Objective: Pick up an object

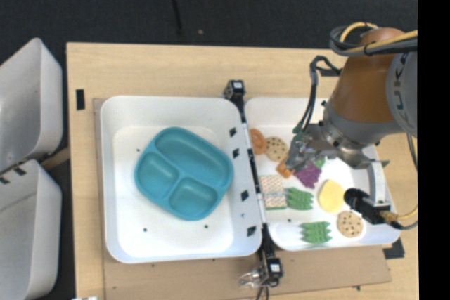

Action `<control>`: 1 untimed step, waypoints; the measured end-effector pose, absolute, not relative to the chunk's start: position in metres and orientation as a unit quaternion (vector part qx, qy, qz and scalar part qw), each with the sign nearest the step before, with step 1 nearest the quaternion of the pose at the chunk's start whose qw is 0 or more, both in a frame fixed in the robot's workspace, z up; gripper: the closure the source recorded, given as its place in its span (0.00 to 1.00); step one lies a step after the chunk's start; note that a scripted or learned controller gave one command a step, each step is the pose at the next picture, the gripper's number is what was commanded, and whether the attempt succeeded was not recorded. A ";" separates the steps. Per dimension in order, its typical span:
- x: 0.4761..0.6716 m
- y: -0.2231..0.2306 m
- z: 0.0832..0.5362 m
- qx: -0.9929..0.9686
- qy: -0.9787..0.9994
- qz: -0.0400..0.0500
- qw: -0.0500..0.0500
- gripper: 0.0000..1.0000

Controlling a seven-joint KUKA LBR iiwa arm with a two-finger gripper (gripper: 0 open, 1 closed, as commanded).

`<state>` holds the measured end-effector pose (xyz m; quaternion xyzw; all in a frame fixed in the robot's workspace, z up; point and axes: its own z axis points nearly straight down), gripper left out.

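From my console, the gripper (301, 154) hangs low in the right bin (275, 107), just over the purple piece (308, 173) and the small orange piece (284, 169) at its 7 o'clock — I cannot tell how the jaws stand. My call: settle straight down on the purple piece, keep clear of the yellow piece (330, 194) at 5 o'clock, and close squarely before lifting. The blue tray (184, 172) sits in the left bin (112, 172).
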<state>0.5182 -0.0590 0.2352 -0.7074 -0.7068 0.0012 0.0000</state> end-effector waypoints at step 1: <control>0.521 -0.039 0.236 -0.706 -0.708 0.000 0.000 1.00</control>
